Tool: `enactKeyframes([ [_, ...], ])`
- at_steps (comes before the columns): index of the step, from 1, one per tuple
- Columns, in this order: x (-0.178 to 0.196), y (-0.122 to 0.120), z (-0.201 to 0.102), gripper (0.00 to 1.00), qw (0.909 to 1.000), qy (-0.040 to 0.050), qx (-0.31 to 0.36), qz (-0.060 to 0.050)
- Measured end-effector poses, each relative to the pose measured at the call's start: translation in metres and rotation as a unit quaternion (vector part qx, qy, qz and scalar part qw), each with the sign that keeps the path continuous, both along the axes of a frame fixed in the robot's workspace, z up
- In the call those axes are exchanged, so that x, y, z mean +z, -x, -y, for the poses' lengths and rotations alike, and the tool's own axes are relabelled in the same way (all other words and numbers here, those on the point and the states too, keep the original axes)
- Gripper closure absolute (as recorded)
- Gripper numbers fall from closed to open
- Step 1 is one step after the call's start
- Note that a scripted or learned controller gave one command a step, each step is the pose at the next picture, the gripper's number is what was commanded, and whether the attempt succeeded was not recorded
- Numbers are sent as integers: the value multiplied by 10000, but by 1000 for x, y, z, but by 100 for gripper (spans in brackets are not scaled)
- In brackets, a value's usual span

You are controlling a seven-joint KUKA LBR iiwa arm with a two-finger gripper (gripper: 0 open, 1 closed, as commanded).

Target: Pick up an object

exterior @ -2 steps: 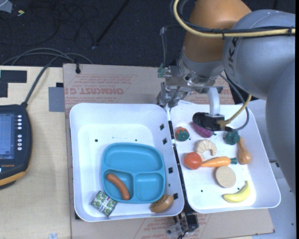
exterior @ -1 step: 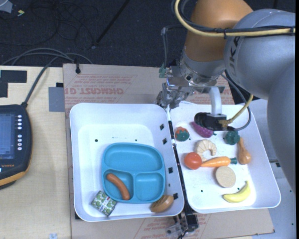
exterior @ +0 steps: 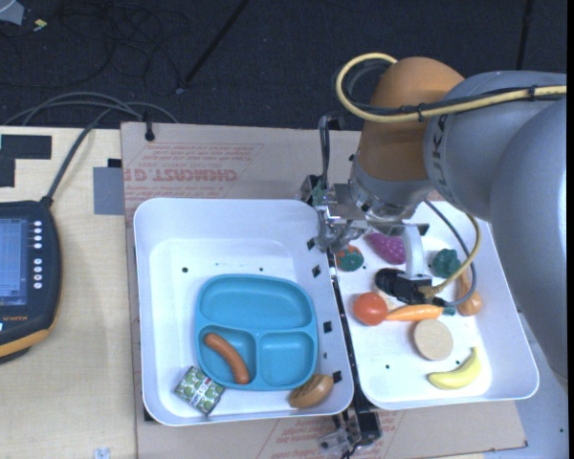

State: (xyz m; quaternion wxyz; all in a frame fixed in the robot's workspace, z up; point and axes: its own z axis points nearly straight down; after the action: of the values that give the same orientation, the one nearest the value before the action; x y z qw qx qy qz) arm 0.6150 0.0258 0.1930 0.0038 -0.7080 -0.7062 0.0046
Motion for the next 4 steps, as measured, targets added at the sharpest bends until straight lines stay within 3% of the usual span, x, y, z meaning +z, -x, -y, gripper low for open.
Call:
enactKeyframes([
  [1, -6, -10, 5, 100, 10000, -2, 14, 42],
  [2, 17, 83, -126, 100, 10000, -35, 82, 22],
  [3, 139, 133, -139, 100, 10000, -29, 34, 86],
  [4, 141, 132, -138, 100, 10000, 6, 35, 26],
])
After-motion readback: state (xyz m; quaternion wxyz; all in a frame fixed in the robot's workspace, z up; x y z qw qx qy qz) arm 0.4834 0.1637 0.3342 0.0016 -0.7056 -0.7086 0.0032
